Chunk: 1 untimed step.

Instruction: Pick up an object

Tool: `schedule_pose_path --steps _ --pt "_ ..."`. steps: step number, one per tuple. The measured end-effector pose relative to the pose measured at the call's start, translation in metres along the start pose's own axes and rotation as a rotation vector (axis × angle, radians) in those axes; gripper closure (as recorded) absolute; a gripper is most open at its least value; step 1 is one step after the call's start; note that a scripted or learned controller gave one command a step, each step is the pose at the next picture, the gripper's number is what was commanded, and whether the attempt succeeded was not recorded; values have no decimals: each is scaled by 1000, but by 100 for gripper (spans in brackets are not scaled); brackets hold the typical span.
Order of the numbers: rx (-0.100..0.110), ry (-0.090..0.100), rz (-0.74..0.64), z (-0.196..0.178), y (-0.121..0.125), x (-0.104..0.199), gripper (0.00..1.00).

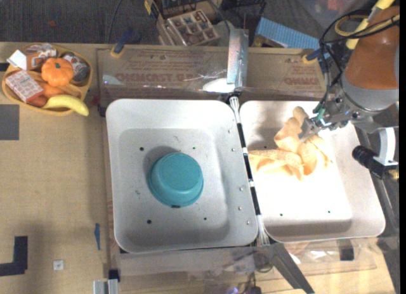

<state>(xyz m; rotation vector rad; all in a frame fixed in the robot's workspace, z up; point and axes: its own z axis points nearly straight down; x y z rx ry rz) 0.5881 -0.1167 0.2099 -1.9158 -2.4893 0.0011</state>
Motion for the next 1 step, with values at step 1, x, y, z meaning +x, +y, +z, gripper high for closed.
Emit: schedule_pose_path --steps 1 --pt "1 0 49 22 -7 38 100"
